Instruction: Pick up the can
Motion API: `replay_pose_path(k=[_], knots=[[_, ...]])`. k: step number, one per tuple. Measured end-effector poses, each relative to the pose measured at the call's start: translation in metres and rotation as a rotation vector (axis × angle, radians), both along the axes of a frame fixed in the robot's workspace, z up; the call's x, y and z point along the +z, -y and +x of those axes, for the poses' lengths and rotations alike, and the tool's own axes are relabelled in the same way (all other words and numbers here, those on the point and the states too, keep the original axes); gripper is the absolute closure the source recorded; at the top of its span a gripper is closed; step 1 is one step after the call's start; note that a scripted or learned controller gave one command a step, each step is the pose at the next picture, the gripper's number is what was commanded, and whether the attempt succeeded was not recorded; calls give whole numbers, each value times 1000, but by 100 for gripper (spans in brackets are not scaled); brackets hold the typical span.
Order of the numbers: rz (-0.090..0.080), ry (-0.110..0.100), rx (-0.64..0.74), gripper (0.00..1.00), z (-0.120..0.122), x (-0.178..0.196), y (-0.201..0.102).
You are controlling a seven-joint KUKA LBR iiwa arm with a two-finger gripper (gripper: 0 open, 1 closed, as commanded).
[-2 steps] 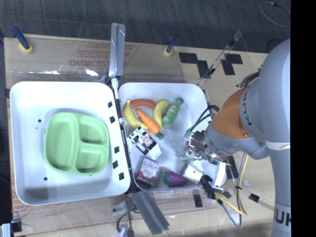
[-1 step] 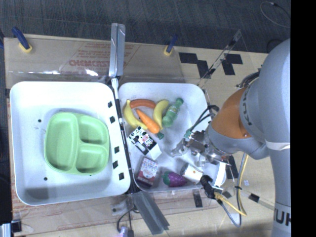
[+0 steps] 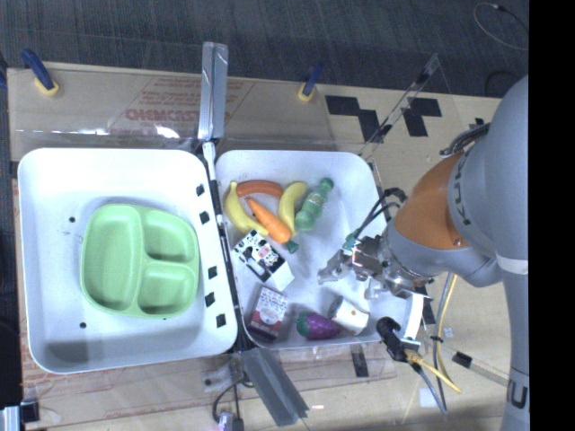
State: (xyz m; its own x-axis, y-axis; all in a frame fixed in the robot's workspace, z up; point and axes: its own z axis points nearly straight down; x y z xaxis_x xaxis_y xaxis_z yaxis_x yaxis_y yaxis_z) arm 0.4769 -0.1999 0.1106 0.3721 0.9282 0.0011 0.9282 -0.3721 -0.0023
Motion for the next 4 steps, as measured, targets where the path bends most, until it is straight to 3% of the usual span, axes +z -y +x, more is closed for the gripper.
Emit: replay_pose_path(k=[1, 2, 4], knots=[[2, -1, 259, 0, 0, -19, -27], [-1, 2, 146, 0, 0, -18, 1], [-2, 2, 111, 0, 0, -19, 2]])
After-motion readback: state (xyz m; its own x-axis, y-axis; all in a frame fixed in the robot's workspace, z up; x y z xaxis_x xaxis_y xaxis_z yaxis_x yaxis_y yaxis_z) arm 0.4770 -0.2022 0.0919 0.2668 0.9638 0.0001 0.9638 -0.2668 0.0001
